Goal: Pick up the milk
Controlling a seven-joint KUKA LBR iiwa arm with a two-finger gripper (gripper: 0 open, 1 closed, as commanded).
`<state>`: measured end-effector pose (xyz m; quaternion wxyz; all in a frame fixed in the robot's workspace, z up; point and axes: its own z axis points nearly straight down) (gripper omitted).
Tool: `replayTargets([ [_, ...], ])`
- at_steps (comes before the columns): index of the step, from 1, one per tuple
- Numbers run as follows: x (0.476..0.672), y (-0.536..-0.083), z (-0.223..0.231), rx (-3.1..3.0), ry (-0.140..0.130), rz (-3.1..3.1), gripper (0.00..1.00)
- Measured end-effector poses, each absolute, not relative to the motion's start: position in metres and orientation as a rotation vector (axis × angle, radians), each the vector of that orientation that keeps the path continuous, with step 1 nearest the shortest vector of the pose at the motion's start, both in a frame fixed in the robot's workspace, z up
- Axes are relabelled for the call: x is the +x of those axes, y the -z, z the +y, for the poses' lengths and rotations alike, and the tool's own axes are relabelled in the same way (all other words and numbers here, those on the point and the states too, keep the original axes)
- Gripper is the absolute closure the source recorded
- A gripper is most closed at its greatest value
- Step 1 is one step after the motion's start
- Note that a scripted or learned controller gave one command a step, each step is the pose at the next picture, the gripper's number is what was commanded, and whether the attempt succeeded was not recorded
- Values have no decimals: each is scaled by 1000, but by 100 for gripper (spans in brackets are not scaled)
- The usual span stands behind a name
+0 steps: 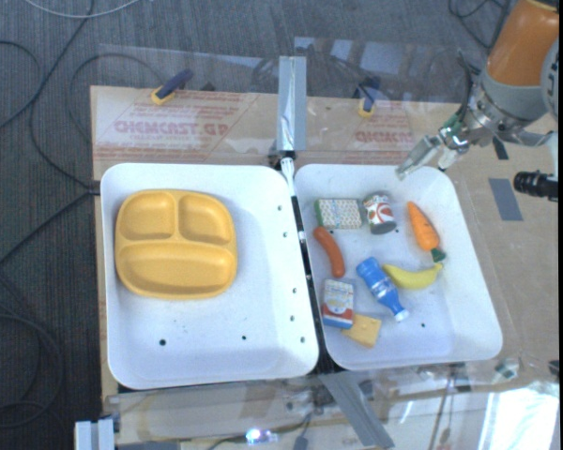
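The milk carton (338,305), white with red and blue print, lies flat in the right bin (469,251); the tool (422,160) hangs released above the bin's far rim.

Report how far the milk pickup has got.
Nothing looks done: the small white, red and blue milk carton lies in the right white bin, beside the yellow cheese wedge. The claw hangs over the bin's far rim, away from it. Approach, grasp and lift remain.

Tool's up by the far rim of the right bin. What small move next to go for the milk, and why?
Probably bring the tool toward the near side of the right bin, above the milk carton. The tool hangs over the far rim, well apart from the carton, which lies between the sausage, blue bottle and cheese.
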<state>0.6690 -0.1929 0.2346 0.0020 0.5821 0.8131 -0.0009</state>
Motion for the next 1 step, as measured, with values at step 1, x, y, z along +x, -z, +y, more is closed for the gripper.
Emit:
replayTargets([
  [1,607,-106,-155,1826,2,2558,0],
])
